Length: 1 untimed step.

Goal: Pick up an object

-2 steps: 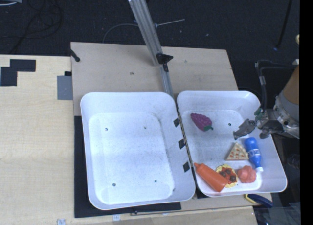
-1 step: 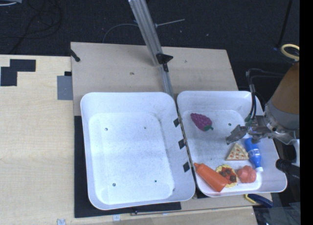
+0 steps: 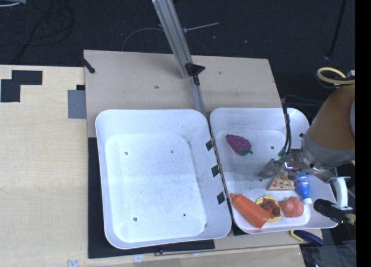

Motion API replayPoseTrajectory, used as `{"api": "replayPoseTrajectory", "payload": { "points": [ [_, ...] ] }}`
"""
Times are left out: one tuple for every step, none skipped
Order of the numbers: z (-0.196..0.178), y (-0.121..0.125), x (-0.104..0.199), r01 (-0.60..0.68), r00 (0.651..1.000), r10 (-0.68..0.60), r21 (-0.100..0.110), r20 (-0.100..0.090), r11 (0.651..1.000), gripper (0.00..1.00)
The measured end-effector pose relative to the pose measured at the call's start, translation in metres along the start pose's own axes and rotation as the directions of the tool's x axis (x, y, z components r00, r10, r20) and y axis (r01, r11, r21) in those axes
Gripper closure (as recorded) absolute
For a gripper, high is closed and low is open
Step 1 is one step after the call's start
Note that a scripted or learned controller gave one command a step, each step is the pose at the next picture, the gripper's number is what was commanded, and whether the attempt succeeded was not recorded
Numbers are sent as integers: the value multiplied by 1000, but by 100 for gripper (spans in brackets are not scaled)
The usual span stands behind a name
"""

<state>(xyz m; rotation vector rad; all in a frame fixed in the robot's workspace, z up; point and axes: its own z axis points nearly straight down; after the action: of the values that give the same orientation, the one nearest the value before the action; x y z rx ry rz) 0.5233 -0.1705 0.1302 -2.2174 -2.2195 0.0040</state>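
Item, right bin [image 3: 255, 118]: a mixed lot of toy food gathered toward its near right corner, with no lettering or brand readable on any piece.

Toy pizza slice [image 3: 280, 182]: a tan wedge with red dots, lying flat just beside the gripper [image 3: 272, 171], on its near side. Its long axis runs roughly left to right in the camera view; which end is the tip cannot be told.

Gripper: low inside the right bin, two dark metal fingers [image 3: 268, 172] reaching leftward from the wrist, spread a little apart. Nothing is visibly between them; whether they touch the slice cannot be told.

Blue bottle [image 3: 302, 187]: small, with a white end, just right of the slice, roughly upright in the view.

Orange carrot [image 3: 250, 209]: long axis slanting from upper left to lower right, beside the bin's left wall.

Round yellow piece with dark topping [image 3: 269, 206]: between the carrot and a red tomato-like piece [image 3: 293, 206].

Purple grape bunch [image 3: 238, 143]: well apart from the rest, toward the far left of the bin, green stem end pointing lower right.

Left bin [image 3: 152, 176]: white, shallow, touching the right bin along the black-clipped divide.

Arm [image 3: 333, 132]: grey, with an orange band, entering from the right.
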Motion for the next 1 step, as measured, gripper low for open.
{"api": "replayPoseTrajectory", "payload": {
  "points": [
    [36, 2, -2, -2, 1000, 2, -11, 6, 1000, 0]
  ]
}}
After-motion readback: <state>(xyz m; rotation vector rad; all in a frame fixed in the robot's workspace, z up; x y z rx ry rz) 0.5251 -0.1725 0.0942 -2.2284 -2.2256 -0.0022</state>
